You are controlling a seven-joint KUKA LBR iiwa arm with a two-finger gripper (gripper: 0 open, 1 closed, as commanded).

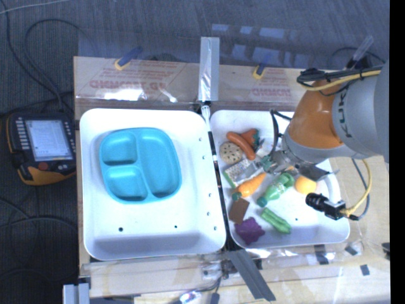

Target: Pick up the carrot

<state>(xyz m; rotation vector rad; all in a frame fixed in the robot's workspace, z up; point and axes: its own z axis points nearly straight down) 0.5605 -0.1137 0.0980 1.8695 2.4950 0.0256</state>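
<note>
Over the right bin (335, 230), the claw (273, 163) is hovering beside the carrot (252, 184), its grip state impossible to tell.

The arm (364, 116) is a thick, rounded grey tube bearing dark letters on its side. Just behind the pincer (273, 163) sits a broad orange band (313, 122), smooth and bulging. The pincer itself is small, dark and metallic. Farther back from it, over the arm's top, run black and yellow cables (332, 75). Beside the pincer, on the arm's near side, a yellow cable (362, 198) loops to a black plug-like fitting (324, 204).
</note>
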